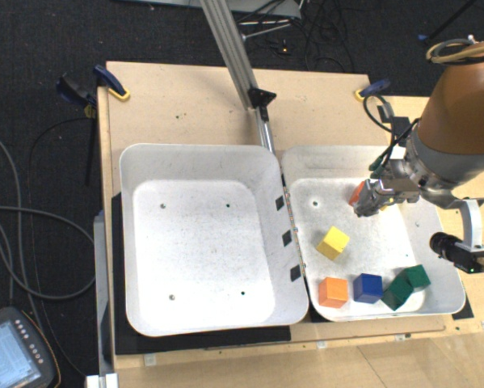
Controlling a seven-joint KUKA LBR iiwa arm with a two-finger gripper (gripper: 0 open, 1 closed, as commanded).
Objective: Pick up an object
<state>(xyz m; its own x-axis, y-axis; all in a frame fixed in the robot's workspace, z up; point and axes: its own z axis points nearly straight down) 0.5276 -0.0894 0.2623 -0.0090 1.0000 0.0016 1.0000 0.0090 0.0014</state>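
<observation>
My gripper (370, 200) hangs over the upper middle of the right bin (306, 170), reaching in from the right. A small red-orange object (357, 192) shows at its left side, partly hidden by it; whether it is held I cannot make out. On the bin floor lie a yellow cube (334, 242), an orange cube (333, 291), a blue cube (368, 288) and a dark green block (407, 285) in the front right corner.
The left bin (132, 217) sits beside the right one, with black clips along their shared edge. A grey metal pole (229, 43) slants in from the top to the bins' rear junction. Clamps sit at the bench's back corners.
</observation>
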